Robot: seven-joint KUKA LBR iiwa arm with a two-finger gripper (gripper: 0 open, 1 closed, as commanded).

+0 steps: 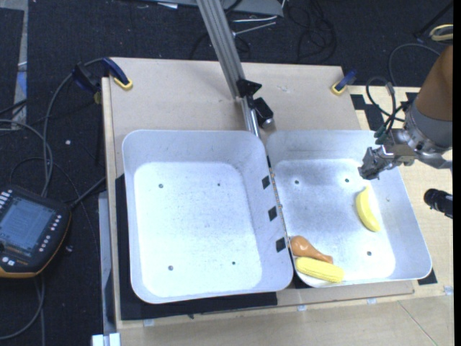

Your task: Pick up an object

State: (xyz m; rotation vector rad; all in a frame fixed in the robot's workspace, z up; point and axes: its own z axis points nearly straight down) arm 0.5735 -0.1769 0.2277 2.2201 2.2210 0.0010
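Note:
A yellow banana (367, 210) lies in the right bin (317, 186), near its right wall. At the bin's front edge lie a yellow corn cob (319, 269) and, just behind it, an orange-brown piece like a drumstick (308, 248). My gripper (373, 166) hangs over the right bin's far right part, just above and behind the banana's upper tip. It is dark and small in the camera view. The grey arm with its orange band (434, 99) reaches in from the right.
The left bin (144, 157) sits beside the right one, the two sharing a middle rim with black clips (274, 211). A slanted metal rail (227, 49) crosses the bench at the back. Cables run beside the arm's wrist.

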